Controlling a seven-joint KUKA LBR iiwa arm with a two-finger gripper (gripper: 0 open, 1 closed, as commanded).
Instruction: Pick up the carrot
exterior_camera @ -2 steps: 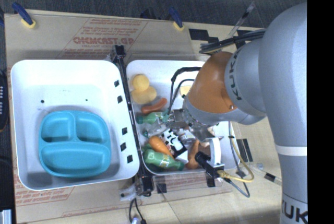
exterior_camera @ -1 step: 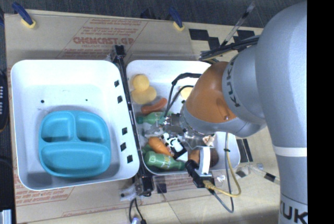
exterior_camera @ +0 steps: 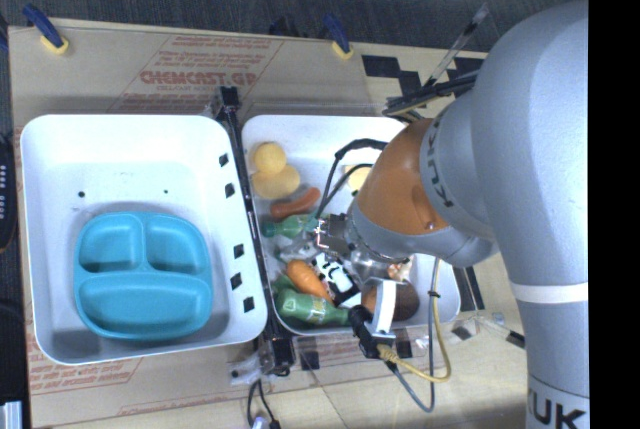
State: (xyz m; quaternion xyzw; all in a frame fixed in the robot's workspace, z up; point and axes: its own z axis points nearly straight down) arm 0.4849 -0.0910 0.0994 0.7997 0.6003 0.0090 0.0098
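Note:
The carrot is a short orange piece lying in the right bin, near its front left corner, just above a green bottle. My gripper hangs low in that bin under the orange wrist band, right beside the carrot on its right side. The wrist and the gripper body hide the middle of the bin, and I cannot tell whether the carrot is touched.
A yellow fruit-like toy and a reddish sausage-shaped piece lie behind the carrot, with a green item between. A brown object sits right of the gripper. The left bin holds a blue divided tray.

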